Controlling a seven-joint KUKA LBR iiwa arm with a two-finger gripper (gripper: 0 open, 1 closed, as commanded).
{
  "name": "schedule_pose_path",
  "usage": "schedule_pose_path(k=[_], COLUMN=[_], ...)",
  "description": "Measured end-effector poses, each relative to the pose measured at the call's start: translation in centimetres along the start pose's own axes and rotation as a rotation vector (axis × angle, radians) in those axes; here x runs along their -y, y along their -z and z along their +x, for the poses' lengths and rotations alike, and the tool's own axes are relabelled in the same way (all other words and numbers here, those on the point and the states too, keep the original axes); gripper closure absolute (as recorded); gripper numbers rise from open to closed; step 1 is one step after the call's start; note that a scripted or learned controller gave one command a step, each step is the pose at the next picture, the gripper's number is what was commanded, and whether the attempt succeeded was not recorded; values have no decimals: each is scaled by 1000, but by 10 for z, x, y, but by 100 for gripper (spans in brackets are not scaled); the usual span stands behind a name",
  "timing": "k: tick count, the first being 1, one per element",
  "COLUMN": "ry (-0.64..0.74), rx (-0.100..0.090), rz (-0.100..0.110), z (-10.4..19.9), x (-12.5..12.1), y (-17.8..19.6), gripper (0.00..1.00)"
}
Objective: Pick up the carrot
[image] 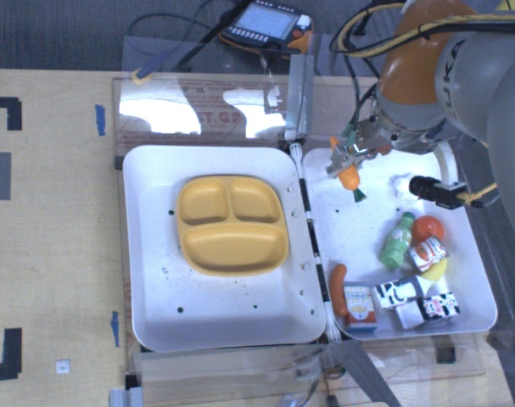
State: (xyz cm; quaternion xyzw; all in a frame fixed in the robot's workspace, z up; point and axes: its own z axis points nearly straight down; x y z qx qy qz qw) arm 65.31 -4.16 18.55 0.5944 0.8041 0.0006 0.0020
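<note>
The carrot (350, 178) is a small orange piece with a green tip pointing down and to the right. It hangs over the upper left part of the right bin (372, 214). My gripper (349, 159) sits directly above it, coming in from the right. The fingers are shut on the carrot's top end, and the carrot looks lifted off the bin floor.
Lower in the right bin lie a green bottle (396, 242), a red tomato (428, 227), a yellow item (435, 267), a red sausage (338, 283) and small cartons (401, 295). The left bin (147, 227) holds a yellow divided plate (232, 224).
</note>
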Motion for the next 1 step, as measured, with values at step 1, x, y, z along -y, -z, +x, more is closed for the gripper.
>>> schedule_pose_path(k=[1], ry=[-45], rx=[1], rz=[-2], z=[-1], x=[-11], y=[0], gripper=[100])
